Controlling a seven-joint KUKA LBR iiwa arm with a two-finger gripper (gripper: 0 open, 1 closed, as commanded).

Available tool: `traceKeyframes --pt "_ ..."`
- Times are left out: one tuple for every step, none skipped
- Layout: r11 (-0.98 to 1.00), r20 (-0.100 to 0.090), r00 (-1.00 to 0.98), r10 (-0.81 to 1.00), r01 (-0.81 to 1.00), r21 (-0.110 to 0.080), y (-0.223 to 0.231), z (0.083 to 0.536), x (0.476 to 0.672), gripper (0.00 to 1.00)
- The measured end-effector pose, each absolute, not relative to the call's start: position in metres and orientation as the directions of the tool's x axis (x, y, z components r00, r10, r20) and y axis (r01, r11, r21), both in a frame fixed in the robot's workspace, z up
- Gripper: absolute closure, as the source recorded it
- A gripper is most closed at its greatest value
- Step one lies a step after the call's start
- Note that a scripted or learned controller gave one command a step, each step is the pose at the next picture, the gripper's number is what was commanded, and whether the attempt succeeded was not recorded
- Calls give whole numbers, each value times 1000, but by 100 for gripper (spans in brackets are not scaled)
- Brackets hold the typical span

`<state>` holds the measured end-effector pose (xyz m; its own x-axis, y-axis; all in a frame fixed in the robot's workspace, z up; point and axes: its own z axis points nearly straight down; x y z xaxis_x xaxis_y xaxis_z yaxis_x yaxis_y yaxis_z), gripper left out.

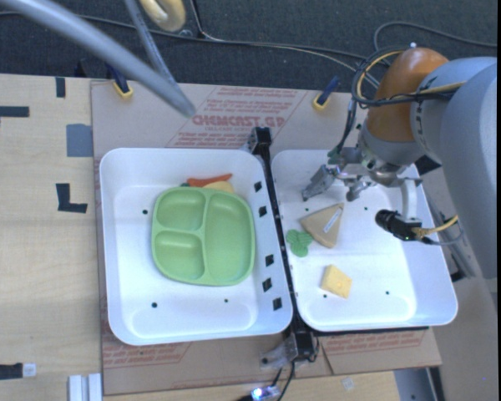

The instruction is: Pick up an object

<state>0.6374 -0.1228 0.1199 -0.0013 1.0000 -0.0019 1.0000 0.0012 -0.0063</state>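
Note:
My gripper (332,192) hangs over the far part of the right bin (417,307), its two fingers spread open with nothing between them. Just in front of it a tan wedge (323,224) lies on the bin floor, apart from the fingertips. A small green piece (298,241) sits beside the wedge on its left, close to the bin's wall. Nearer the front lies a yellow block (336,281).
The left bin (121,299) holds a green divided plate (204,234). An orange strip (209,180) and a pale yellow piece (223,187) lie at the plate's far edge. A black divider (271,232) runs between the bins.

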Motion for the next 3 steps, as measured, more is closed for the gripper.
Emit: traceKeyframes --pt "3 -1 -3 1000 1000 -2 -121 133 639 100" --pt "2 1 -2 1000 1000 3 -115 180 632 100" --pt "2 0 -2 1000 1000 5 -114 232 634 100"
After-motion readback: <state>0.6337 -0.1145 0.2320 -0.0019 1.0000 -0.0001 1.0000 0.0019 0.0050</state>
